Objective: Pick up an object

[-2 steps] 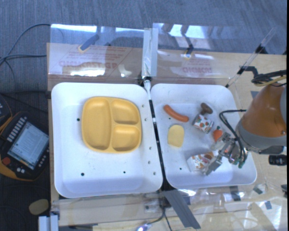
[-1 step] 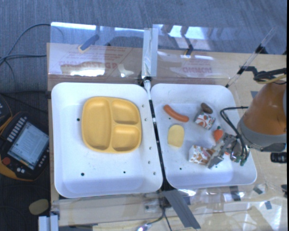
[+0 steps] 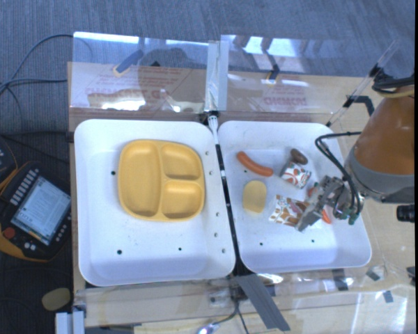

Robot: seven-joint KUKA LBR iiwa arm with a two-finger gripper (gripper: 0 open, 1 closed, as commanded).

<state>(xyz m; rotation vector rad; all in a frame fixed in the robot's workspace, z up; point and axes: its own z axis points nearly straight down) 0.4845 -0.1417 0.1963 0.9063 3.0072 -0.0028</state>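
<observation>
Camera view, my claw: my gripper (image 3: 312, 218) sits low in the right bin (image 3: 348, 252), at its right-hand side, reaching in from the right edge of the bench.
Camera view, claw state: I cannot tell whether it is spread or pressed together; the tip is a dark tangle of metal and cable against the packet, and nothing shows plainly between the fingers.
Camera view, nearest thing: a flat printed packet (image 3: 287, 210), white with red and brown marks, lies just beside my tip, perhaps touching it. I judge this is what I am going for, since the tip points straight at its right edge.
Camera view, small red bit: something red (image 3: 325, 216) shows just beside the claw; too small to name.
Camera view, other things in the right bin: one toy sausage (image 3: 254, 163), one pale yellow lump (image 3: 255, 195), one small printed carton (image 3: 295, 176) with a brown piece (image 3: 298, 156) at its upper end.
Camera view, count on my side: five loose things I can name, plus the red bit.
Camera view, why they lie so: scattered apart on the bin floor, which leaves room to come down beside each one.
Camera view, left bin (image 3: 90, 207): one yellow divided plate (image 3: 161, 179), three compartments, lying flat in the middle, well apart from my claw.
Camera view, bins: two, side by side, rims touching at the centre.
Camera view, task so far: nothing looks lifted yet.
</observation>
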